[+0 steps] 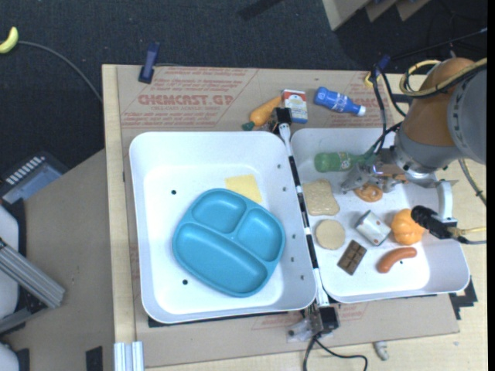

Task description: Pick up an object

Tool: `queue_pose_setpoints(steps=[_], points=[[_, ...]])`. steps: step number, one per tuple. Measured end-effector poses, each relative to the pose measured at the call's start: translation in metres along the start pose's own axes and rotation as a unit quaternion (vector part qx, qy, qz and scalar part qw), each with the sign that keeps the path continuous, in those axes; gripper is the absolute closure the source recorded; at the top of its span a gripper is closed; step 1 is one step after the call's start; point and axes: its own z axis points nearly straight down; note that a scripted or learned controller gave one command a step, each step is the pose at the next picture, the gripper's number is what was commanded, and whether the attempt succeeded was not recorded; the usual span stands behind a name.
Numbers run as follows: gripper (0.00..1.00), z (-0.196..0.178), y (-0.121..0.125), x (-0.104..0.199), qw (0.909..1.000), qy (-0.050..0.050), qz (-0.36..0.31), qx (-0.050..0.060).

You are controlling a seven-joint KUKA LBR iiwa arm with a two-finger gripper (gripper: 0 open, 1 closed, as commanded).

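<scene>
Far left of the claw: the left white bin (147, 230) holds a blue three-compartment plastic plate (227, 240) and a pale yellow flat square (246, 185) just behind it.

Nearer, in the right white bin (441, 278): a tan cracker-like slab (319, 196) and a round beige disc (330, 233) lie left and forward-left of the claw; a green plastic bottle (334, 161) lies just left of it, long axis roughly left-to-right across the bin.

The claw (370, 178) sits low at the bin's back, over a small orange-brown ringed piece (370, 193) directly beneath or touching it. Whether the claw is open, closed or gripping cannot be told; the metal parts blur together.

Forward of the claw: a brown chocolate-bar block (352, 256), a small white box (373, 227), an orange round fruit-like toy (405, 226), a red-orange sausage shape (396, 259).

Judgement: the ringed piece is the nearest candidate, with the green bottle next.
</scene>
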Motion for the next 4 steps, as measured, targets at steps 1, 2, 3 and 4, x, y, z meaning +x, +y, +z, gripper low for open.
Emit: queue_pose_setpoints(steps=[1,2,3,4], points=[[1.00,-0.010,0.001,0.000,1.0000,-0.001,0.000,-0.001],[0.00,-0.010,0.000,0.000,1.0000,0.000,0.000,-0.001],[0.00,-0.009,0.051,0.024,0.9998,0.000,0.000,0.020],[1.00,-0.018,0.050,0.027,0.9998,0.003,-0.001,0.022]])
